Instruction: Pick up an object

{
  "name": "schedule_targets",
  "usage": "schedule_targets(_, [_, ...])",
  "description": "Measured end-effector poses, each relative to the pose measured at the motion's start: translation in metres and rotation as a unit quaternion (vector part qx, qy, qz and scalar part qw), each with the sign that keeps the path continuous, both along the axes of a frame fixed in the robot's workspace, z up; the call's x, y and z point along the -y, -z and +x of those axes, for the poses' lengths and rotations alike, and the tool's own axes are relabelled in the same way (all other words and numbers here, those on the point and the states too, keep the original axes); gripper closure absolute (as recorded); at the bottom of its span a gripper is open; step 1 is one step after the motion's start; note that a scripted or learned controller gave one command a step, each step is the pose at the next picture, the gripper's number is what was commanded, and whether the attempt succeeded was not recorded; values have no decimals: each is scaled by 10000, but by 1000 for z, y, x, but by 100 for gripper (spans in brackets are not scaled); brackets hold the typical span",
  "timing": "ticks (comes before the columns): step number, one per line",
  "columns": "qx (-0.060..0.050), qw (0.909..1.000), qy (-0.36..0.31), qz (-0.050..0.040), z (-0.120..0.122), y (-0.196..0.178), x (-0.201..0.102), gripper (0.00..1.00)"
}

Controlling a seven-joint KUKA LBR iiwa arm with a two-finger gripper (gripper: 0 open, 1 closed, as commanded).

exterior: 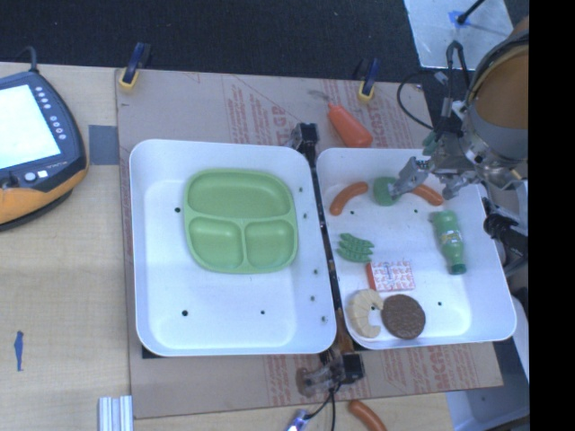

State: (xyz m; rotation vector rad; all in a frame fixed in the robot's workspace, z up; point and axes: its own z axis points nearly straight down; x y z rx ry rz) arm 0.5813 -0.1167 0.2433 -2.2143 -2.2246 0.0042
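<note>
My gripper (435, 176) hangs over the back of the right bin (485, 326), open, with its fingers spread. A small orange piece (429, 195) lies just below the fingertips, and nothing is held between them. A dark green round item (384, 190) sits beside the left finger (411, 174). An orange-brown sausage (349, 197) lies further left. Also in this bin are a green bottle (449, 241), green beans (356, 247), a red-and-white packet (391, 275), a brown cookie (403, 316) and a cream ring (363, 312).
The left bin (162, 330) holds a green divided plate (241, 220). An orange carrot (349, 126) lies on the bench behind the bins, and another sausage (368, 414) lies in front. A teach pendant (31, 142) rests at the far left.
</note>
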Motion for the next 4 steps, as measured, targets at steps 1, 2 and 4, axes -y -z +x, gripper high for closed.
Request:
schedule_targets(1, [2, 10000, 14, -10, 20, 31, 97, 0])
schedule_targets(2, [-9, 10000, -8, -6, 29, 149, 95, 0])
schedule_targets(4, [-1, 10000, -8, -4, -20, 152, 33, 0])
